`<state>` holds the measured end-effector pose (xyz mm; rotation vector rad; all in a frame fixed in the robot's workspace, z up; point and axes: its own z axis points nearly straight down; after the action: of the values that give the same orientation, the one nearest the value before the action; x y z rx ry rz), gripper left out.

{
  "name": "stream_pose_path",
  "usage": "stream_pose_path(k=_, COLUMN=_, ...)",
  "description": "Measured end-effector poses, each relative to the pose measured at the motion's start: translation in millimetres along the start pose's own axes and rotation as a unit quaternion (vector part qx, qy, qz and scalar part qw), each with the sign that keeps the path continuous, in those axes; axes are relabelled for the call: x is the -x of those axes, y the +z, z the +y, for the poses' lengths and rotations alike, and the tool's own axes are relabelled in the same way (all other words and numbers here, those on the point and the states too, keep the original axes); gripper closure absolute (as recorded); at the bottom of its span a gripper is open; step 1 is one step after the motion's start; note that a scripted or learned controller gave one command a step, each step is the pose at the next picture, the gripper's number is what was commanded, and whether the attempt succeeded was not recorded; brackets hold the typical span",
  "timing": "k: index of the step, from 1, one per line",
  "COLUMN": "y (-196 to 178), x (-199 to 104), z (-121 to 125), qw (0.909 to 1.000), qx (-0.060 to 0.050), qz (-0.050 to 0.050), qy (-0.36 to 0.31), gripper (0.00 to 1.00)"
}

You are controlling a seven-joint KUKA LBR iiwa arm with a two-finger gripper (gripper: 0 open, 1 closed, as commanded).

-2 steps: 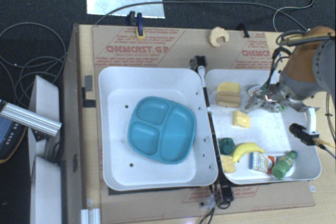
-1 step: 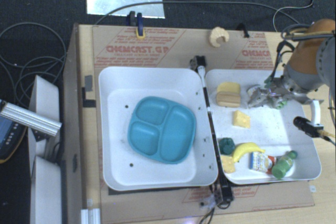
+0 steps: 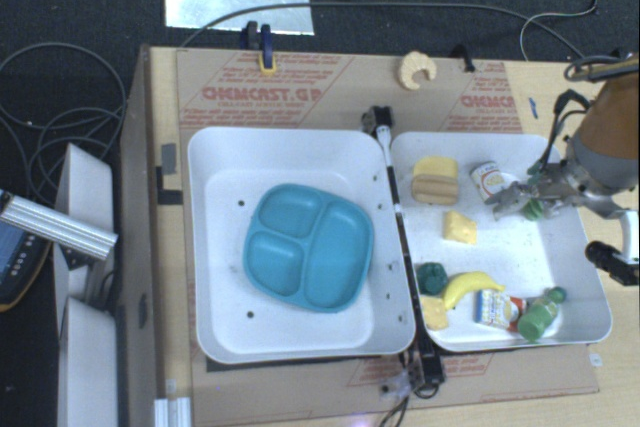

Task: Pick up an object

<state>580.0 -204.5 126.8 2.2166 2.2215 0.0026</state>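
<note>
We judge the pick barely begun: the gripper point(image 3: 522, 199) hangs low in the right bin point(image 3: 590, 260) beside a small can point(image 3: 487, 180), nothing visibly lifted, and we cannot tell how its jaws stand.

blue plate point(image 3: 308, 248), yellow banana point(image 3: 469, 287), green bottle point(image 3: 540, 315)

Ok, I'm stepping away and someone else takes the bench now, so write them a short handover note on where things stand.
Gripper: low over the right bin, near its upper right part, beside the small can and over a green item. I cannot tell whether it grips anything.
Right bin also holds: sandwich, cheese wedge, banana, green bottle, small carton, dark green piece.
Left bin: blue divided plate.
Done: nothing visibly lifted.
Left: grasp and lift one object.
</note>
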Motion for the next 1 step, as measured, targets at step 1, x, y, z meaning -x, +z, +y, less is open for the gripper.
stream_pose_path(k=1, y=43.0, x=-26.1, z=46.1, qw=1.0000, qx=-0.001, qz=0.001, qy=-0.001, gripper=0.00)
